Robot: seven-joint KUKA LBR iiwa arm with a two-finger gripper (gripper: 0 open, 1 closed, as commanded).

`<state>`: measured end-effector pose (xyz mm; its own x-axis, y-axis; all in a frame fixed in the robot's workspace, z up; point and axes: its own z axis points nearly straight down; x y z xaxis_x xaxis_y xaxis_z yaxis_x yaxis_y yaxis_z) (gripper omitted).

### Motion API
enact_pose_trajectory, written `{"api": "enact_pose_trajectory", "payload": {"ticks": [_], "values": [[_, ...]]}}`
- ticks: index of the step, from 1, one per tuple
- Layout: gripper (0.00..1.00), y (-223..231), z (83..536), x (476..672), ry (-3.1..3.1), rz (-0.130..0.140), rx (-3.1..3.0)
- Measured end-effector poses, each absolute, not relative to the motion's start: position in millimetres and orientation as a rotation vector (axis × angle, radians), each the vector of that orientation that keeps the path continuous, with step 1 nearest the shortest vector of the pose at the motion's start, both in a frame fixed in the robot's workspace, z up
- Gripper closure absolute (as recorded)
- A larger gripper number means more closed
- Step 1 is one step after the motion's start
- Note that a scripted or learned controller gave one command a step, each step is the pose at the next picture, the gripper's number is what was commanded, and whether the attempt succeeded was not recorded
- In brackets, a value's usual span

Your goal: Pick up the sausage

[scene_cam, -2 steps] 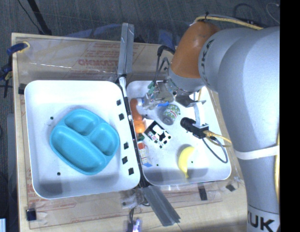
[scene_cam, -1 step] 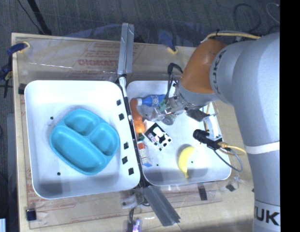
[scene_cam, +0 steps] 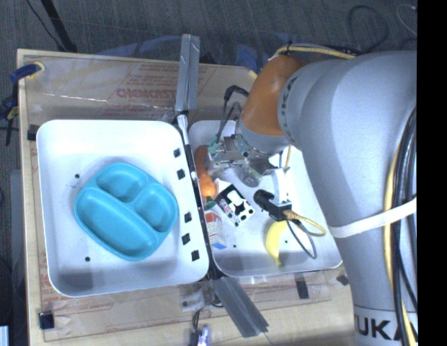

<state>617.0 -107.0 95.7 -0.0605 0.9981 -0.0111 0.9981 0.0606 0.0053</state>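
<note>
Currently, left to right: the left bin [scene_cam: 58, 193] holds a blue divided plate [scene_cam: 126, 209], well clear of the work. The right bin [scene_cam: 310, 262] is crowded. The sausage [scene_cam: 202, 166], brownish-red, lies lengthwise against that bin's left wall, right beside the divider between bins; its lower end meets an orange piece [scene_cam: 208, 188]. The gripper [scene_cam: 225, 158] sits just beside and partly over the sausage, under the orange-banded wrist. Jaw state: cannot tell, the hardware hides it, and no object is visibly between them. Below, a black-and-white patterned item [scene_cam: 234, 202]; further right, a banana [scene_cam: 274, 242] near the front wall, with a yellow cable loop [scene_cam: 308, 227] over it.

Risks, as judged:
- Sausage hugs the wall, so there is little room on the wall side; a closing grasp may pinch only one flank and squirt it along the wall.
- Orange piece touches it; could be taken instead or together.
- Rounded, probably slick body may roll out on lift.
- Contact with the bin rim could deflect the descent.
</note>
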Motion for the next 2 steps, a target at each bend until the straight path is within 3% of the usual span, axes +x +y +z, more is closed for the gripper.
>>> {"api": "enact_pose_trajectory", "payload": {"ticks": [1,2], "values": [[1.0,-125,108,614.0,2.482,0.0,1.925],[1.0,-112,102,601.6,2.529,-0.005,1.824]]}}
